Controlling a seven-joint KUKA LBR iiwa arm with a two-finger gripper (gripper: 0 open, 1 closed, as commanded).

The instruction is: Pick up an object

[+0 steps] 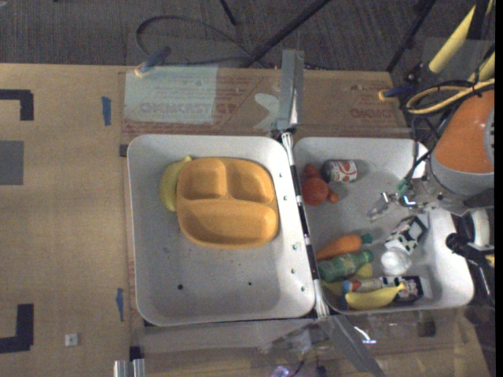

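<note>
Fingers of the gripper (387,204) hang spread and empty over the right bin (448,289), near its right edge. Toys crowd that bin's front edge — banana (376,296), green bottle (344,265), carrot (343,247) — while a tomato (315,191) sits by its left wall.

Toy foods (346,265) scattered, right bin (460,289)

Robotics lab, taped cardboard bench (63,234), tripod legs (314,6) (black), cables (440,93), carpet floor (94,14)
</note>
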